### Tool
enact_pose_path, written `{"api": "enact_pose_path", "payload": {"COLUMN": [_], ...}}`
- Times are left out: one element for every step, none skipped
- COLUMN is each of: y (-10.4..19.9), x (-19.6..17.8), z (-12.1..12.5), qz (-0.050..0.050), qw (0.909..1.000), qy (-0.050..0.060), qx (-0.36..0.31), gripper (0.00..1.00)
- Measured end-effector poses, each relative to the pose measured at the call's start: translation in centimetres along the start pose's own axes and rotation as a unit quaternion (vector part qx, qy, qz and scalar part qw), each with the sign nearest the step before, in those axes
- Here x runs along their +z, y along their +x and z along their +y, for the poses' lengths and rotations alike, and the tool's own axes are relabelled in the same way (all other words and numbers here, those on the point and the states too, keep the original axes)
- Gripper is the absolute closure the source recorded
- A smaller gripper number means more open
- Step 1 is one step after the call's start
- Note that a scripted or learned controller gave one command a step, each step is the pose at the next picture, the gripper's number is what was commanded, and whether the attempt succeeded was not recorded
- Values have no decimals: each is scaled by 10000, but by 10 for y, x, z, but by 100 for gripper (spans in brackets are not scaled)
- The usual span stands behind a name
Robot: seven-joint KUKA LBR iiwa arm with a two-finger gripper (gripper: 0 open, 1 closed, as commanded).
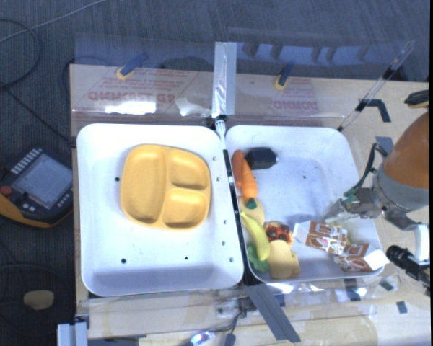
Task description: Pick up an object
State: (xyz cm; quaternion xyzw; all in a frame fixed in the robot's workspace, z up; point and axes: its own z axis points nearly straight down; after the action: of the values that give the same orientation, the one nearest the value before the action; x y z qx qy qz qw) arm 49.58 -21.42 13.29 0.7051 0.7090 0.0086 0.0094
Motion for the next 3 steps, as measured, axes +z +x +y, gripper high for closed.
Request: {"api": "enact_pose_path", "payload": {"y": [0, 6, 6], "x": [0, 35, 28], "z": [0, -6, -6], "qz": [0, 42, 43], "qw": [10000, 9999, 9999], "qy": [1, 100, 114], "qx": [1, 113, 113], "gripper": [0, 0, 100]}}
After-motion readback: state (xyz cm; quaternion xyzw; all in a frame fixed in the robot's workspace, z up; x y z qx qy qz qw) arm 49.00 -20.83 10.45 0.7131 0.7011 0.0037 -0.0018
